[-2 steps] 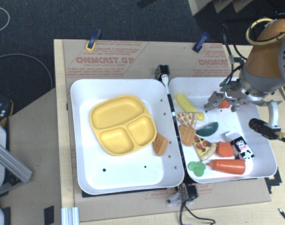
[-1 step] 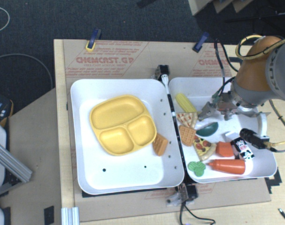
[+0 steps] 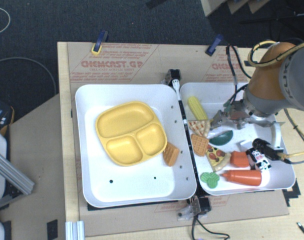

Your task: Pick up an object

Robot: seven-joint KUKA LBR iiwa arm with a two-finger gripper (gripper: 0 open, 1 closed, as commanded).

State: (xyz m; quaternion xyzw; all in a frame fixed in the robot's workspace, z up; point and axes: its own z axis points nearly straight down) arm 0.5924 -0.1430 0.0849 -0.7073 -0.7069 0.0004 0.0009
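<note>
**A:** Looks like the approach step. Gripper (image 3: 226, 118) down low in the right bin (image 3: 287, 176), hovering by the corn cob (image 3: 197, 107) and the dark green piece (image 3: 221, 137). Can't tell open or closed from up here, too dark and blurry around the tip. Nothing visibly held, so no pick yet, going by this.

**B:** Agreed, nothing lifted. Probably aiming at the green piece or the waffle (image 3: 198, 127) just beside it, but only a guess. Next move likely needs a straight drop onto one item without nudging the neighbours, then a clean close and lift. Pretty crowded in there, everything touching or nearly.

**A:** Got a count?

**B:** Two white bins. In the left bin (image 3: 86, 99): one yellow divided tray (image 3: 130, 133) and one small brown toy (image 3: 171, 154) just beside its right corner. In the right: one corn cob, two waffle-looking pieces (second waffle (image 3: 199, 145) below the first), one pizza slice (image 3: 218, 158), one dark green piece, one green leafy bit (image 3: 209, 179), one red bottle (image 3: 242, 176) lying flat, one orange-red chunk (image 3: 239, 159), one black-and-white cow-ish toy (image 3: 260, 157).

**A:** So nine loose things on the right, two on the left.
</note>
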